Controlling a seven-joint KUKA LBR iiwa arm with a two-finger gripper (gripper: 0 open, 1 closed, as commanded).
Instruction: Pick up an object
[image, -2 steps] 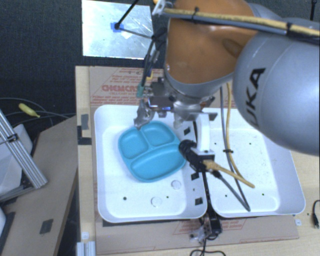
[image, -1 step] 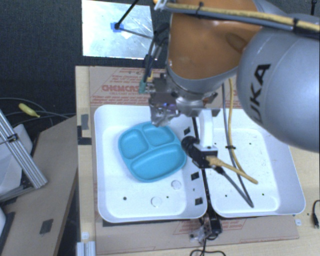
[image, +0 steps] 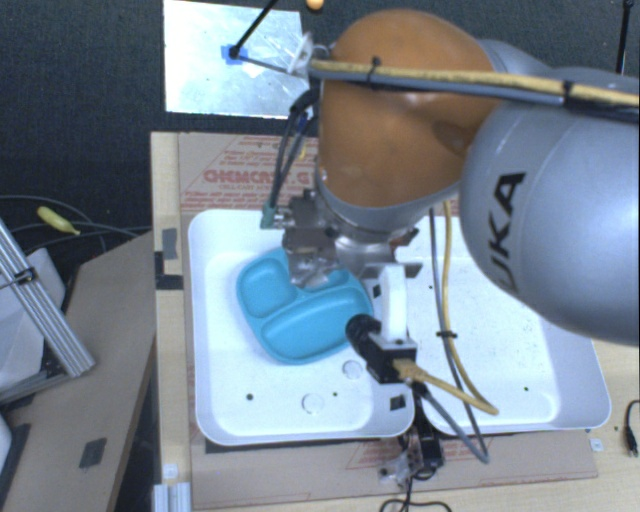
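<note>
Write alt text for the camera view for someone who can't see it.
A grey and orange robot arm reaches down over a blue divided plate lying in the left white bin, its gripper low over the plate's upper edge. A second white bin sits alongside on the right.

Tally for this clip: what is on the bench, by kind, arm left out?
White bins: 2, left and right
Blue divided tray: 1, in the left bin, partly under the gripper
Total: 3
</note>
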